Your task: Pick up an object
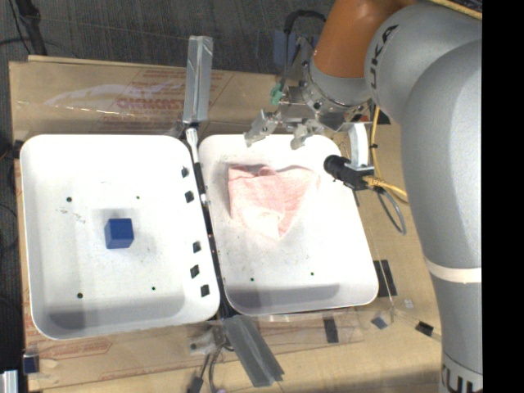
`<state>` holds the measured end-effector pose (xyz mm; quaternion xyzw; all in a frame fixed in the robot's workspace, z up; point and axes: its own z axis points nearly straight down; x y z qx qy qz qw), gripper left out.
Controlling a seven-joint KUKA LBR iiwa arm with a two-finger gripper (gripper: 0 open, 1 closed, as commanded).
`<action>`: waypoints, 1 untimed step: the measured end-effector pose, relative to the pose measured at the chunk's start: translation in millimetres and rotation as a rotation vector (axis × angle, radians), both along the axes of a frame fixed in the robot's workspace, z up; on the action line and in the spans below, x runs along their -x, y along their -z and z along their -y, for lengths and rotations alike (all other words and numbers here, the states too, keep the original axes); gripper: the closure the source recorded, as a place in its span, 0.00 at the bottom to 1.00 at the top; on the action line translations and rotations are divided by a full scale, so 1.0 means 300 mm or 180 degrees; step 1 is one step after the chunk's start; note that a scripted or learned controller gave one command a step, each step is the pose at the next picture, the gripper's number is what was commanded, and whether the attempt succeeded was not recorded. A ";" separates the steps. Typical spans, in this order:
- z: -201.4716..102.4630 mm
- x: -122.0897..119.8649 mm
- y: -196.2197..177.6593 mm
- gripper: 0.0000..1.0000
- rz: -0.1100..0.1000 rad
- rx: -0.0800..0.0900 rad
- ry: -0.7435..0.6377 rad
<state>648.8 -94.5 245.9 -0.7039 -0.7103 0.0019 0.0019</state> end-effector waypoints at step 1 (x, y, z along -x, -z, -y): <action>0.171 -0.023 0.392 0.00 -0.0002 0.0002 -0.0010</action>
